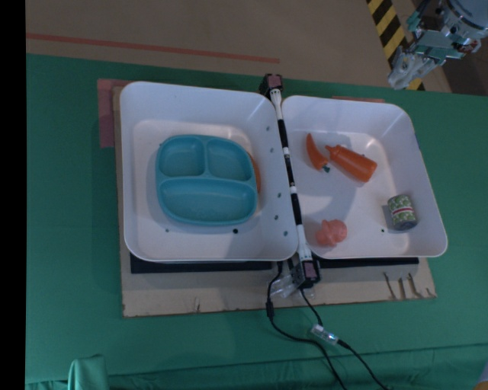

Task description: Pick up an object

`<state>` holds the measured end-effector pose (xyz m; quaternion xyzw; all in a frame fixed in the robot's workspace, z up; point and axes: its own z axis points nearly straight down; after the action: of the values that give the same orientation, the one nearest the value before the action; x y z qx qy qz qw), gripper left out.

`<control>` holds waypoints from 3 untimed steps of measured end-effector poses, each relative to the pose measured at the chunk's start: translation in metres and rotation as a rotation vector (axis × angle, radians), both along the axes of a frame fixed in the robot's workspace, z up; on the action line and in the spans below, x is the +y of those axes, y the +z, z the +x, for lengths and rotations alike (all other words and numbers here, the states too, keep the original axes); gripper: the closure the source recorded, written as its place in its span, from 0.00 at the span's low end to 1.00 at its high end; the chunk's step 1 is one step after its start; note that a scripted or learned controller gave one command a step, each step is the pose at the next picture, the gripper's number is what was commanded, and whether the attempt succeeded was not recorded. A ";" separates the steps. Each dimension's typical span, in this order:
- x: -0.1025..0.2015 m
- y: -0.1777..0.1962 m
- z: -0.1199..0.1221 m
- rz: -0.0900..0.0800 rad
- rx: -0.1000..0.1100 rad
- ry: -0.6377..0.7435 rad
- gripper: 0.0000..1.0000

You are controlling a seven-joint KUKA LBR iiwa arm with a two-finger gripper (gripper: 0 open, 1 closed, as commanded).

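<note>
While the gripper [402, 70] hangs beyond the right bin's [415, 129] far corner, gripping nothing, its open-or-shut state cannot be told. That bin holds an orange bottle [353, 162], carrot [316, 152], pink lump [332, 231] and patterned roll [401, 212]. A teal plate [204, 180] fills the left bin [145, 107].

We see a green cloth [69, 228] over the bench, brown cardboard [229, 297] beneath the bins, and what may be a tan floor [191, 27] with yellow-black hazard stripes [389, 23].
</note>
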<state>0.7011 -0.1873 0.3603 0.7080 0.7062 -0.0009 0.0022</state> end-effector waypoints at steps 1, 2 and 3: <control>0.000 0.021 0.000 0.000 0.000 0.000 1.00; 0.000 0.046 0.000 0.000 -0.001 0.000 1.00; 0.039 0.058 -0.012 0.001 0.002 -0.001 1.00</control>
<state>0.6894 -0.1484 0.4179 0.7082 0.7060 -0.0012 0.0009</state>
